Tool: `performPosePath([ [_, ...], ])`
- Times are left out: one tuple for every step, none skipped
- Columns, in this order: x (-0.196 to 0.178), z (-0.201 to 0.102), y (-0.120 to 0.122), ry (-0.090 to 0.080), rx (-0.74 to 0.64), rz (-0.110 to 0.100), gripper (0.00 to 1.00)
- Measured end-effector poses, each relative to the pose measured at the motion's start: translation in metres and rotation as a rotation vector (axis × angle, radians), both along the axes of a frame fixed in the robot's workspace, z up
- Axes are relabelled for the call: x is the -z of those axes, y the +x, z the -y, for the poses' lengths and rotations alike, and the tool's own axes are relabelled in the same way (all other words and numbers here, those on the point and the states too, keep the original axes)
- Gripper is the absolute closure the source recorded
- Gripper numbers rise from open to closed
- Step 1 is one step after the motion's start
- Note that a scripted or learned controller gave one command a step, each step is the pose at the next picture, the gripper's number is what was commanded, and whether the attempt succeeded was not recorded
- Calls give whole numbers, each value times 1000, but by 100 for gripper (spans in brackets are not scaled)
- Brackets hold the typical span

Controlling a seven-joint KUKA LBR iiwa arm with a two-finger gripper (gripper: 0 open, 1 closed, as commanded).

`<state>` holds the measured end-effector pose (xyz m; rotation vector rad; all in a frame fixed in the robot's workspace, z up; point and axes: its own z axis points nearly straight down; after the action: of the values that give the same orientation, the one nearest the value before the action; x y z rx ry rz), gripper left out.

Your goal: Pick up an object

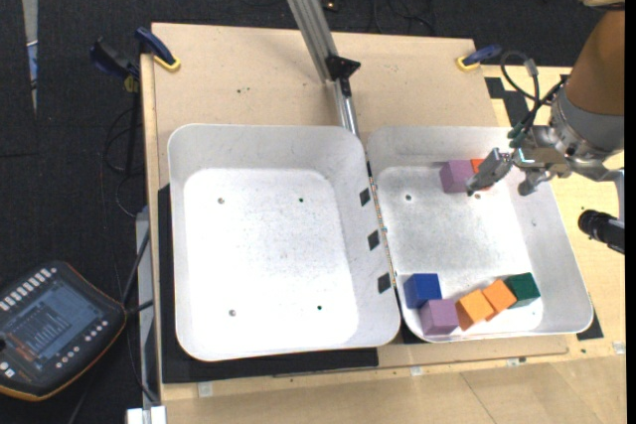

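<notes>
Nearest candidate for the pick: a purple block [456, 176], lying in the upper part of the right bin [556, 243]. Just beside it, to its right, a small orange piece [478, 165], half hidden behind the gripper [484, 180]. Fingers lowered close to the purple block's right edge; whether spread or closed, cannot tell from this slant. Nothing visibly caught between them. Judged from this: approach made, no grasp confirmed, no lift begun; closing on a block and raising it both left to do.

Lower in the same right bin, a cluster along the front wall: a blue cube [422, 288], a second purple cube [439, 315] touching below it, then an orange cube [477, 304] and a green cube [522, 289] in a row slanting up to the right. All well apart from the gripper.

Left bin [189, 213] alongside, sharing the middle seam. Both resting on the desk [258, 74], with clamps at its far corners.
</notes>
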<state>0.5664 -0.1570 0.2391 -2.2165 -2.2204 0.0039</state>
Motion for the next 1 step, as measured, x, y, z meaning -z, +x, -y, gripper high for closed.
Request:
performPosePath([
  [-2,0,1,-1,1,5,0],
])
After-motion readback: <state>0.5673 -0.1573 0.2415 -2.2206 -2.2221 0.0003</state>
